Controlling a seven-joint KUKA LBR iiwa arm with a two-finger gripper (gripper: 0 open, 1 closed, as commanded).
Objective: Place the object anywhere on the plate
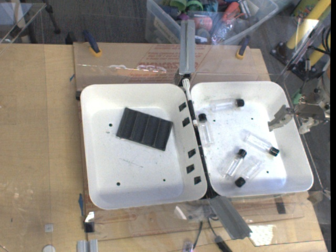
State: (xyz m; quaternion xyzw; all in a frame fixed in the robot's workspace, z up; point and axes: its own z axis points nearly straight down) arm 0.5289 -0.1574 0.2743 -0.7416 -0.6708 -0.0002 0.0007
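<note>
Pincer [283, 117] sits at the right bin's [294, 180] right rim, arm coming in from the right; can't tell whether it's open or holding anything. Five clear plastic vials with black caps [234, 163] lie scattered in that bin. Dark ribbed rectangular plate [144, 128] lies tilted in the left bin [100, 188], well apart from them, with the bins' meeting rims between.

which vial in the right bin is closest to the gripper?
The vial with its black cap pointing toward the bin's front right, lying just below the gripper. The others lie farther left or nearer the front edge.
</note>
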